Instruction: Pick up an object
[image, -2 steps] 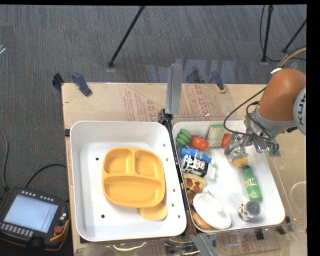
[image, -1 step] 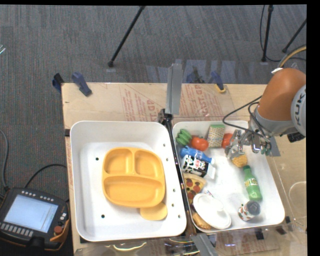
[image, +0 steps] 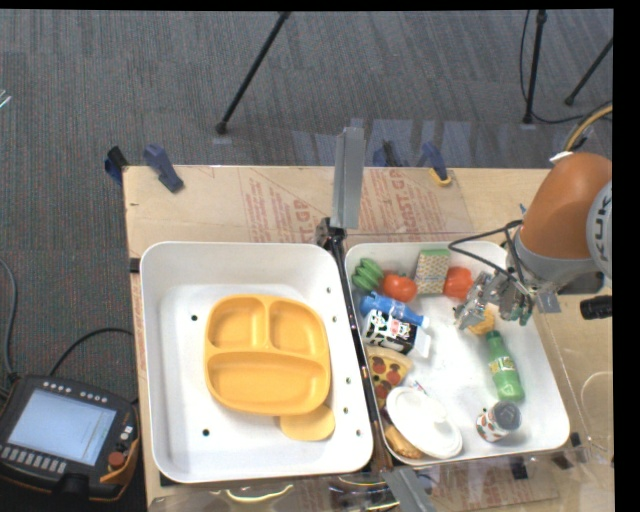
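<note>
My gripper (image: 490, 302) hangs low over the right bin (image: 548, 400), near its right wall at the upper middle. A small yellow object (image: 483, 322) lies right under it, partly hidden, and contact cannot be judged. Just below stands a green bottle (image: 505, 368). To the left of the gripper lie a red object (image: 457, 283), a speckled tan block (image: 432, 270), a red tomato (image: 399, 287) and a green pepper (image: 367, 272).
A blue packet (image: 392, 308), a cow-print carton (image: 390, 331), a pizza slice (image: 386, 368), a white lid (image: 424, 421) and a small cup (image: 497, 422) fill the right bin's left and front. The left bin (image: 170, 300) holds a yellow divided tray (image: 268, 352) and a yellow disc (image: 307, 425).
</note>
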